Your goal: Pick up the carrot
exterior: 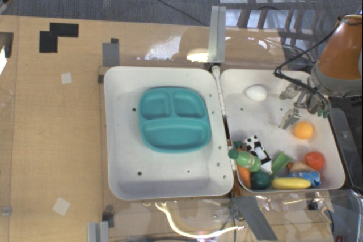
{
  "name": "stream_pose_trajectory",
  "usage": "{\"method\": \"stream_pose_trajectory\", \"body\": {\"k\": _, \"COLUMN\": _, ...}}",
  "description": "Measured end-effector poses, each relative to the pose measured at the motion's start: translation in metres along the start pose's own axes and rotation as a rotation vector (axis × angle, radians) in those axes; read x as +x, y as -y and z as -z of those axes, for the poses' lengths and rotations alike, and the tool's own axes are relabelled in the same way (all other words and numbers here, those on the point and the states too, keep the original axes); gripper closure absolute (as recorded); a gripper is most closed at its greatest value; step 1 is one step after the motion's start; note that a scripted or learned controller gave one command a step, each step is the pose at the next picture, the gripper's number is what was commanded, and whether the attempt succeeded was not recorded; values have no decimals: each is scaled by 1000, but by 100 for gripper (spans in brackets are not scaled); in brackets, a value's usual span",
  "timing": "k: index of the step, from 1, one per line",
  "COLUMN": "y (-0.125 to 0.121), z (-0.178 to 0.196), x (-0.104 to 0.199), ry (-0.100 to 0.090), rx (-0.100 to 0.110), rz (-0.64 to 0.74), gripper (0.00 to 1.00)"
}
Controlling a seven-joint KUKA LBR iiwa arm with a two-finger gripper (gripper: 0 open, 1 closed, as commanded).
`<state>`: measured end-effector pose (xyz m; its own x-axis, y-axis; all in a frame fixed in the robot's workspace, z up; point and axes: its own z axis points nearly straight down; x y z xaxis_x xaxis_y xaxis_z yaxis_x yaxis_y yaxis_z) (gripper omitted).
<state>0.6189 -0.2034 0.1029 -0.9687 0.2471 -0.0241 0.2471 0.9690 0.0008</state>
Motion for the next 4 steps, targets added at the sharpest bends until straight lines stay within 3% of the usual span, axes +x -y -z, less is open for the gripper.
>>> {"method": "stream_pose_trajectory", "body": {"k": 1, "y": 9, "z": -13, "x": 24, "ry": -11, "rx": -1, "rz": 283, "gripper": 0}}
{"method": "stream_pose_trajectory", "body": {"k": 2, "y": 7, "z": 1, "x": 20, "ry": 0, "rx": 0, "rz": 287, "gripper": 100}}
{"method": "stream_pose_trajectory", "body": {"k": 3, "y": 6, "z": 0, "x": 21, "ry": -2, "rx": -1, "rz": 288, "gripper": 0}}
{"method": "stream_pose_trajectory", "body": {"k": 4, "y": 8, "z": -13, "x": 27, "ry": -11, "rx": -5, "rz": 588, "gripper": 0}}
